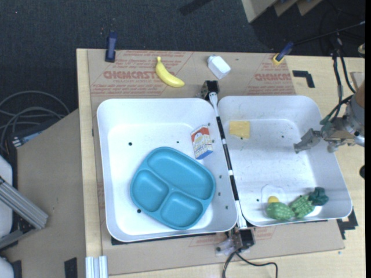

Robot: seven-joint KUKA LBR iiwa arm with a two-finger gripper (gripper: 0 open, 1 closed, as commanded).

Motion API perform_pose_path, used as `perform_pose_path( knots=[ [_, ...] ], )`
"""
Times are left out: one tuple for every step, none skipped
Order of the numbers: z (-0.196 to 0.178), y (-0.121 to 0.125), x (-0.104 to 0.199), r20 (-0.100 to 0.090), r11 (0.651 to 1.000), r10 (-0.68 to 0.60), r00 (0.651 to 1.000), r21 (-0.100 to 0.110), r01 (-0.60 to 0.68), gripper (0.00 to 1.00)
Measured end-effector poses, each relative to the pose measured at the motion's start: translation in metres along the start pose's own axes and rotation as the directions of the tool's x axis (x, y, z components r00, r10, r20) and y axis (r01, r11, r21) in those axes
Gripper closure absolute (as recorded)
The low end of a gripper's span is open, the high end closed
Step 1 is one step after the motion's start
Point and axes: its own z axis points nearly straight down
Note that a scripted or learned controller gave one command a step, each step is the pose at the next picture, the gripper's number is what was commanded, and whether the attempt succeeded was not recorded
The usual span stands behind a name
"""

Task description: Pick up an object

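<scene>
So we caught the gripper (306,142) hanging over the right-hand bin (290,106), poking in from that bin's right wall with the grey fingers pointing left toward the middle. Honestly we couldn't make out whether the jaws were spread or pinched together; it was too small and blurry at that spot, and we saw nothing sitting between them.

Working outward from the jaws: the closest thing was a yellow sponge-looking square (239,129), off to their left and a little higher up the view, lying flat on the bin floor and well apart from the tips. Below the jaws, down at the near edge of the same bin, we had a green toy thing (295,205), looked like a plush or rubber critter but we couldn't tell what, stretched along the bottom wall. Just at its left end sat a small yellow piece (272,200), touching or nearly so.

Way further left of the jaws, past the divider, the left bin (116,126) held a blue divided plate (173,187) and a small red-and-white carton (202,142) just beside the plate's upper right rim.

Above both bins, on the brown board (133,74), we spotted a banana (168,74) and a little white block (219,66), both well clear of the jaws.
</scene>
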Motion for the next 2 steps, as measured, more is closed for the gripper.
perform_pose_path(
  knots=[
    [0.017,0.018,0.077,-0.004,1.0,-0.002,1.0,0.005,0.002,0.0],
    [0.102,0.066,0.113,-0.002,1.0,-0.001,1.0,0.003,0.001,0.0]
  ],
)
